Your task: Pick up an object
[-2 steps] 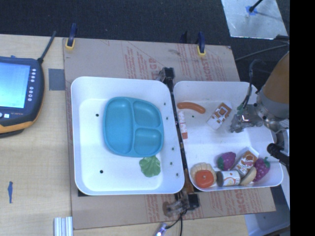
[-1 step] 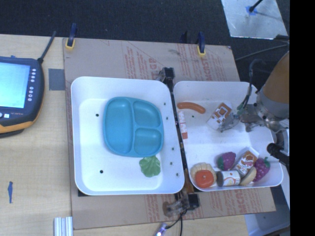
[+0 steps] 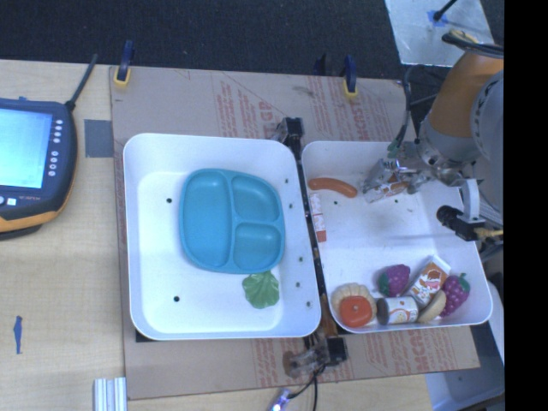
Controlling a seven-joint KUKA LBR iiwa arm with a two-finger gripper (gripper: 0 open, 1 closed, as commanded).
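My gripper [image 3: 387,183] hangs over the upper part of the right bin [image 3: 377,238], reaching in from the right. An orange sausage [image 3: 332,187] lies just to its left, near the bin's top-left corner. In the bin's lower part lie several toy foods: a purple fruit [image 3: 394,278], a tomato on a bun [image 3: 353,305], a small can [image 3: 396,310], a carton [image 3: 429,279] and grapes [image 3: 455,293]. The left bin [image 3: 154,247] holds a blue divided plate [image 3: 232,220] and a green leafy piece [image 3: 261,289].
A tablet-like pendant [image 3: 30,161] lies on the bench at far left. Clamps [image 3: 349,74] hold the cardboard sheet at the back. The grey arm with its orange band [image 3: 467,84] fills the upper right.
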